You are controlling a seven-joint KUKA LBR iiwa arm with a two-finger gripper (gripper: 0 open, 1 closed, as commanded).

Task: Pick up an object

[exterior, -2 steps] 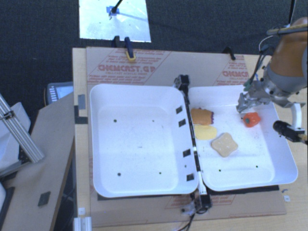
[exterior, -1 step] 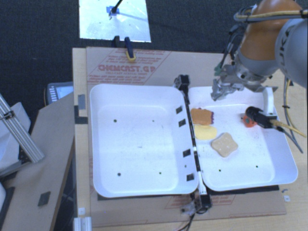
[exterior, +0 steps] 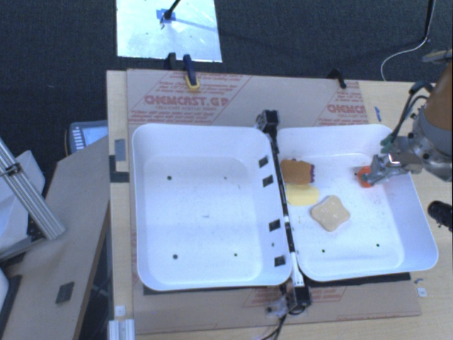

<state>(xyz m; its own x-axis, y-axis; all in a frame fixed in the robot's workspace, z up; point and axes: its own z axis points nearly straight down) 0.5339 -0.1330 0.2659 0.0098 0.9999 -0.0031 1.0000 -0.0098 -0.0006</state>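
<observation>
The arm's metal gripper [exterior: 379, 168] hangs over a small orange-red object [exterior: 364, 178] in the right white bin [exterior: 410, 250]; finger state unclear, and an off-centre close could nudge it away.

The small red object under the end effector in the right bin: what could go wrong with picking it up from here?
1. The red object is small and mostly hidden by the end effector, so the grasp could slip or miss.
2. It lies near the right bin's far right wall, so the end effector could hit the rim.
3. The brown block, yellow piece and beige piece lie apart to the left, unlikely to interfere.
</observation>
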